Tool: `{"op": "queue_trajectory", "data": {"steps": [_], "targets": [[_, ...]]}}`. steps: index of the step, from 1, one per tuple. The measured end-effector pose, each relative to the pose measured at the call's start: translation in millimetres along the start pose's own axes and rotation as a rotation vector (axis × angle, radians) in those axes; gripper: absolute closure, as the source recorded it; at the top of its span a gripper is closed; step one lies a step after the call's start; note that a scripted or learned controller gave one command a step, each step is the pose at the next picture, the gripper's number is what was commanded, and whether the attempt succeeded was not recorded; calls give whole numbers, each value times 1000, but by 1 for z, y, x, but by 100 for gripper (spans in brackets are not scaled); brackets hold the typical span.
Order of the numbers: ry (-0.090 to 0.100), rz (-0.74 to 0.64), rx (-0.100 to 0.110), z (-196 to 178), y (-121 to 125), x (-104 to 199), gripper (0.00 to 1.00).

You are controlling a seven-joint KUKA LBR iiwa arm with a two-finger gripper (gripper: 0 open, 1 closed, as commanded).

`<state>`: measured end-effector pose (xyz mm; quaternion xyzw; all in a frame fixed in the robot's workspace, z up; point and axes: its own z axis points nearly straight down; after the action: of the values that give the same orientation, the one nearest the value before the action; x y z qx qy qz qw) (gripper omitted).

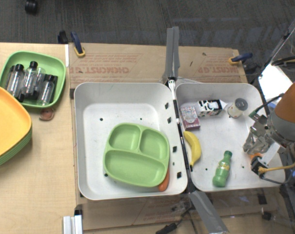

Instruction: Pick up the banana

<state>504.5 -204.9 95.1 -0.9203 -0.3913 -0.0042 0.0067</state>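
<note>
The yellow banana (193, 147) lies in the right bin (235, 179), close against its left wall, with its curve running from top to bottom. My gripper (257, 147) hangs over the right side of the same bin, well to the right of the banana and apart from it. Nothing shows in the gripper. A green bottle (222, 168) lies between the banana and the gripper, a little nearer the front.
At the back of the right bin are a pink packet (189, 117), a black and white carton (209, 107) and two small round things (237, 107). The left bin (88, 130) holds a green divided plate (137, 155). A green tray of bottles (32, 79) and yellow plates (8, 130) sit far left.
</note>
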Motion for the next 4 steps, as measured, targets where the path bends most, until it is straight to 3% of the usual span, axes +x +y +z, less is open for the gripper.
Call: {"op": "queue_trajectory", "data": {"steps": [1,2,3,4], "targets": [[0,142,4,1,4,6,100],[-14,292,-5,5,-35,0,100],[-2,491,20,4,13,10,100],[-13,599,-8,5,-26,5,100]]}}
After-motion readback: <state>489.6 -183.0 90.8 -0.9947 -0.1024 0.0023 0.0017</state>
